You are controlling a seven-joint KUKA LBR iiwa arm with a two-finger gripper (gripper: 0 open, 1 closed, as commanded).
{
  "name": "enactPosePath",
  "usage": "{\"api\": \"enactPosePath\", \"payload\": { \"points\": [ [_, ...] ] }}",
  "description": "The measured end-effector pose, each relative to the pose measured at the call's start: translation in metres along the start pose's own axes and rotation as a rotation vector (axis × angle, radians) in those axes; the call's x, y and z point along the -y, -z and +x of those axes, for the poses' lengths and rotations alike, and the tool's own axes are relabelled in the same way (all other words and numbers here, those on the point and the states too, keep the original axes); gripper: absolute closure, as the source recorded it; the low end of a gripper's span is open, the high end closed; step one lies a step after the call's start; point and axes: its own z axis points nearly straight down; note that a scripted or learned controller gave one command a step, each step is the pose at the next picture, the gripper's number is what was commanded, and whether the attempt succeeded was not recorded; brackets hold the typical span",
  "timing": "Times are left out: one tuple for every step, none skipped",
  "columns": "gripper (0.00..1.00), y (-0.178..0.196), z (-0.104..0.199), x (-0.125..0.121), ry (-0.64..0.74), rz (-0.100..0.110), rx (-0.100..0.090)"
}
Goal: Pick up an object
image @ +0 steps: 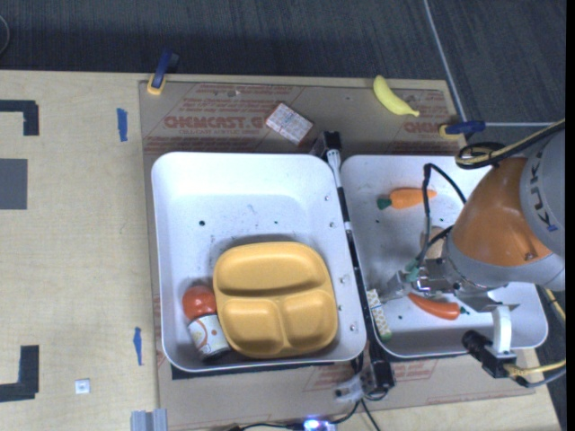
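Note:
In the right bin [377,232], an orange carrot [410,198] with a green top lies near the far wall. A red chili-like piece [437,308] lies near the front, partly under the arm's wrist. My gripper [415,278] hangs low in that bin, just left of and above the red piece, with the grey and orange arm [503,227] covering the bin's right half. The left bin [234,187] holds a yellow divided tray [272,296] and a small red-topped jar [203,319] tucked at the tray's left front corner.
A yellow banana [393,97] and a small patterned box [288,122] lie on the cardboard behind the bins. Blue clamps [163,68] sit at the board's edges. A black cable [438,180] loops over the right bin near the carrot.

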Motion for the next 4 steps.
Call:
{"api": "enactPosePath", "payload": {
  "points": [
    [1.00,0.010,0.000,-0.001,-0.001,-0.003,0.000],
    [1.00,0.098,0.130,-0.039,0.001,0.007,-0.002],
    [1.00,0.121,0.045,-0.001,-0.001,0.009,-0.001],
    [0.00,0.121,0.045,-0.001,0.000,0.009,-0.002]
  ]
}}
